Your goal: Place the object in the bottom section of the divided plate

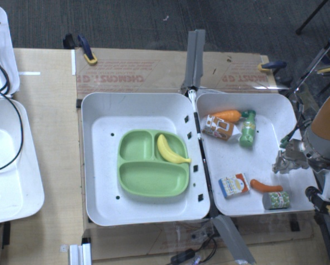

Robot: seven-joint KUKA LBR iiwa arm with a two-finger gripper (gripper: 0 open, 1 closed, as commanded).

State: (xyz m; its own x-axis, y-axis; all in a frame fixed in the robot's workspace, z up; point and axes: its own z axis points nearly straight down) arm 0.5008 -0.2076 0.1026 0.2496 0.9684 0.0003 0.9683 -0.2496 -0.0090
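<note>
While the gripper hangs, finger state unclear, a small carrot lies just below-left of it.

A robot lab or test cell, not a home: two white bins sit side by side on a plywood bench with a printed cardboard sheet clamped to it, over dark carpet. Toy food lies in them, a banana on a green plate, a carrot, small cartons, and cables trail at the left edge
</note>
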